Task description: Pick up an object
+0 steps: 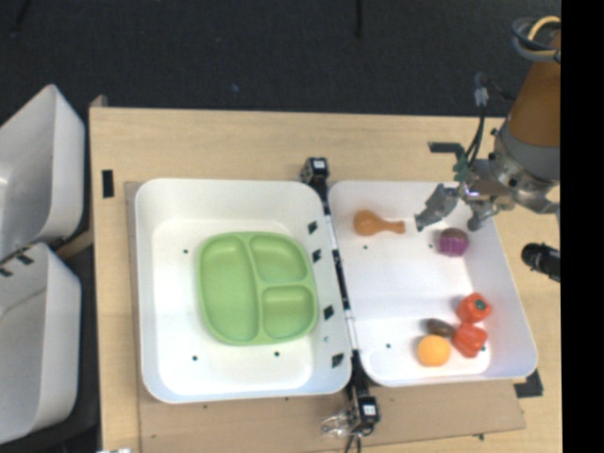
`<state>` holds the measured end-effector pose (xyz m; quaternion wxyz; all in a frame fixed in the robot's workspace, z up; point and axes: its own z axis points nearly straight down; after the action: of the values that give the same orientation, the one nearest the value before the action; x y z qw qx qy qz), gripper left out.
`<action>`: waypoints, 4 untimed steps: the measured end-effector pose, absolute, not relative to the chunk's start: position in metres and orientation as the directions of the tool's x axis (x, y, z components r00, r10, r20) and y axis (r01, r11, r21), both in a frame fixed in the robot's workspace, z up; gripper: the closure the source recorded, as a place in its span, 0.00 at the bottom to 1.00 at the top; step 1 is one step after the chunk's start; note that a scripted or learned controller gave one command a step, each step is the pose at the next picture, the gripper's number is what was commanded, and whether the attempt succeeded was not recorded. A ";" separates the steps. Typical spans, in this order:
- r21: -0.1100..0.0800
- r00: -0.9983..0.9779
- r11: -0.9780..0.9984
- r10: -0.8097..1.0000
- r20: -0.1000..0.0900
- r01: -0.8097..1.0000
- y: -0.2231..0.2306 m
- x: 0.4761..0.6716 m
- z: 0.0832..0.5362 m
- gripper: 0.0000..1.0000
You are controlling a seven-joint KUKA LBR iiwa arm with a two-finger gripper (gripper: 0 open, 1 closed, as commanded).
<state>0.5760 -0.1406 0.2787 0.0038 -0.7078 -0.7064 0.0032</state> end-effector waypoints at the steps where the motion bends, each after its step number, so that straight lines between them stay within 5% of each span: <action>1: 0.001 -0.001 0.001 1.000 -0.001 1.000 -0.140 0.578 0.285 0.00; 4: -0.005 0.003 -0.003 1.000 -0.001 1.000 -0.134 0.579 0.131 0.00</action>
<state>0.5792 -0.1338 0.1308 0.0016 -0.7081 -0.7061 0.0021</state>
